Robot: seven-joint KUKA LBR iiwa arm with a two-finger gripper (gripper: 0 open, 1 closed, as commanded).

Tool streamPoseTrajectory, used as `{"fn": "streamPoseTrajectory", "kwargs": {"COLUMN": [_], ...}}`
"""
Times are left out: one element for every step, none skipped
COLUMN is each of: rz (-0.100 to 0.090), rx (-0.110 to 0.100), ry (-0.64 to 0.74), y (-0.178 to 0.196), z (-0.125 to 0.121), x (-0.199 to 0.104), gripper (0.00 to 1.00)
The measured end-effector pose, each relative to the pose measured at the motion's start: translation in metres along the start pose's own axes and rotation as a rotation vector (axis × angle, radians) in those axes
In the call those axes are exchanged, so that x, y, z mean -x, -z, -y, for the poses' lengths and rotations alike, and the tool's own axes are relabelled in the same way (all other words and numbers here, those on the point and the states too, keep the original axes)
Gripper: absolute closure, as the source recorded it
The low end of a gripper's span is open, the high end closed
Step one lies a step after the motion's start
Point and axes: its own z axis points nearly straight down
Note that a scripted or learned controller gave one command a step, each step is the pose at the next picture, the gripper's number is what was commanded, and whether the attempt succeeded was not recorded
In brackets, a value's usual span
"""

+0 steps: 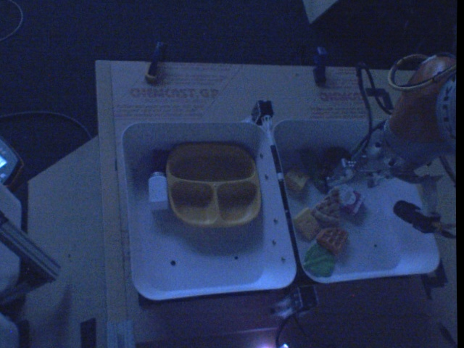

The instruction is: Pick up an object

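The right bin [395, 256] holds several toy food pieces: a small yellow chunk [296, 180], a pale waffle [326, 209], a pink and white cupcake-like piece [350, 199], a yellow cube [306, 225], an orange waffle [333, 239] and a green leaf [319, 261]. A dark object [317, 159] lies at the bin's back left. My gripper [346, 171] hangs low over the back of this bin, just above the cupcake-like piece and right of the dark object. The dim light hides what sits at its tip.
In the left bin [145, 267] lies a yellow divided tray [213, 184] with a small white bottle [157, 188] beside its left edge. The grey and orange arm [420, 114] crosses the right bin's back right corner. The bins' shared rim [283, 194] runs between them.
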Motion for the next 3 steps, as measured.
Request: {"fn": "streamPoseTrajectory", "kwargs": {"rz": [0.000, 0.002, 0.005], "rx": [0.002, 0.008, 0.016], "ry": [0.001, 0.000, 0.003], "y": [-0.029, -0.016, 0.045], "z": [0.001, -0.001, -0.008], "x": [-0.001, 0.000, -0.006], "gripper": [0.00, 1.00, 1.00]}}
